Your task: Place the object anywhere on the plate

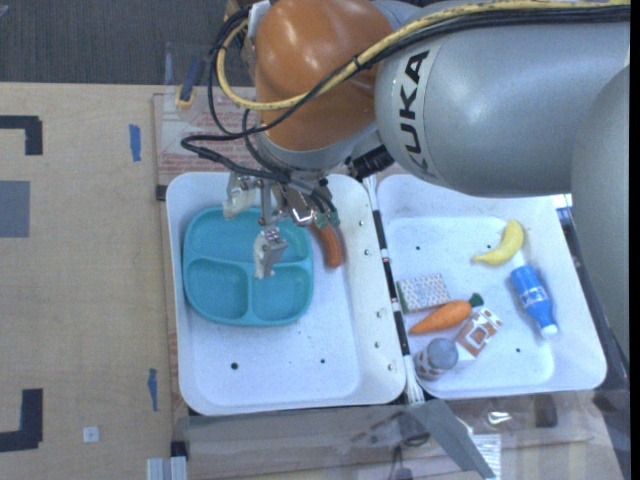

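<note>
A blue divided plate [225, 288] lies in the left white bin [290, 368], toward its far left. My gripper [270, 236] hangs over the plate's far right part, under the orange wrist band. An orange-brown sausage-shaped object [329, 246] lies tilted just past the plate's right rim, close to the gripper's right side. The arm's body hides what is directly above it, so I cannot tell if the gripper touches it or if it rests on the bin floor.
The right bin [575, 368] holds a banana [501, 244], a blue bottle [533, 301], a carrot [441, 316], a patterned packet [423, 290], a small box [479, 333] and a can [437, 358]. The grey arm covers the bins' far side.
</note>
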Controlling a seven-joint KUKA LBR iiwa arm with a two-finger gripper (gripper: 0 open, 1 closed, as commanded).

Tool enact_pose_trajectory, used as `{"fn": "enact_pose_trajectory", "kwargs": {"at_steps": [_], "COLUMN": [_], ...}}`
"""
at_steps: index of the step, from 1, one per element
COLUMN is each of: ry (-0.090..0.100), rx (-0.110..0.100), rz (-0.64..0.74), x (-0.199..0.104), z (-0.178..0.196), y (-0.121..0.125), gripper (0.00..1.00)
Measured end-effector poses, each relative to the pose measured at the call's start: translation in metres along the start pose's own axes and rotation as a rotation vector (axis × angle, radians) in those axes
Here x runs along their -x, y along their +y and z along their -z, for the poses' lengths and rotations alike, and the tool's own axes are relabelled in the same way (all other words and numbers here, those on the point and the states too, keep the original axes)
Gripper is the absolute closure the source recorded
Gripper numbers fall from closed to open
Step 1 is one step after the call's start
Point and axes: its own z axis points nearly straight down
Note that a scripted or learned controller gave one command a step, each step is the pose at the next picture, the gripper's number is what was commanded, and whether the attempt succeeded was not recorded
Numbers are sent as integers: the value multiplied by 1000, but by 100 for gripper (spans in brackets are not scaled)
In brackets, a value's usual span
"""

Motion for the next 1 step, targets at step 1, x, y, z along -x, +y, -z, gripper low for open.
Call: {"fn": "enact_pose_trajectory", "kwargs": {"at_steps": [1], "ry": [0], "rx": [-1], "rz": [123], "x": [-78], "z": [36], "y": [-103], "gripper": [0]}}
